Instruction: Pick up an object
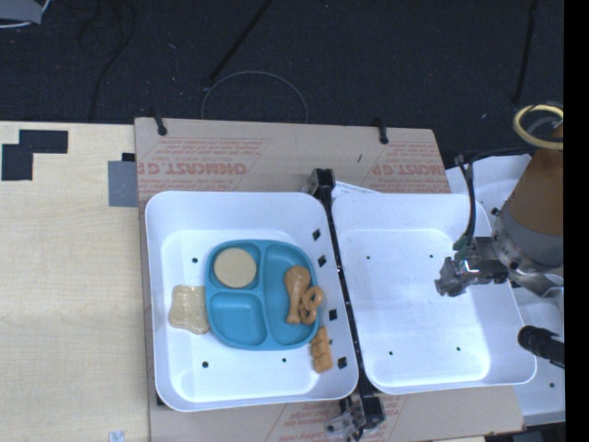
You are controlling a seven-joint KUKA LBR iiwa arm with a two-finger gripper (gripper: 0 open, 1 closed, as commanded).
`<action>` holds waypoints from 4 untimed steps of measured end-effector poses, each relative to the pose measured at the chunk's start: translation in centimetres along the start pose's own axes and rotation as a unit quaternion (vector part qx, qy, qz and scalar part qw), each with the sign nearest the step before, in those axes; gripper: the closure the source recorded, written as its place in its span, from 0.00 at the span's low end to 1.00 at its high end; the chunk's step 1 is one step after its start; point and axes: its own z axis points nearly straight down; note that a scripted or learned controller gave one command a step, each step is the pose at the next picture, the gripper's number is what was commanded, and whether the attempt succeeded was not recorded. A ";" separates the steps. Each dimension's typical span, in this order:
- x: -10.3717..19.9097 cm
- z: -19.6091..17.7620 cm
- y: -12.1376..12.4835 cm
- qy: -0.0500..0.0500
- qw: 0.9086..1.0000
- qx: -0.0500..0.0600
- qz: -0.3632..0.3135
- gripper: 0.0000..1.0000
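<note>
Gripper (451,279) is seen above the right bin (405,376); its state cannot be told from here.

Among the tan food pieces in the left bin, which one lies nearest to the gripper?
The small tan piece outside the blue tray, at its lower right corner by the divider. The others lie farther left from the gripper, which is over the right bin.

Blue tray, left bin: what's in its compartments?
The blue tray holds a round tan disc in its upper-left compartment and a tan pretzel-like piece in the right one. The lower-left compartment looks bare. What lies under the tray is covered.
</note>
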 end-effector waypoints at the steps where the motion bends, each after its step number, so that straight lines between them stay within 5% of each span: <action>1: 4.9 -0.1 2.0 0.001 1.000 0.001 -0.002 1.00; 4: 20.2 1.0 4.2 0.000 1.000 0.003 -0.001 1.00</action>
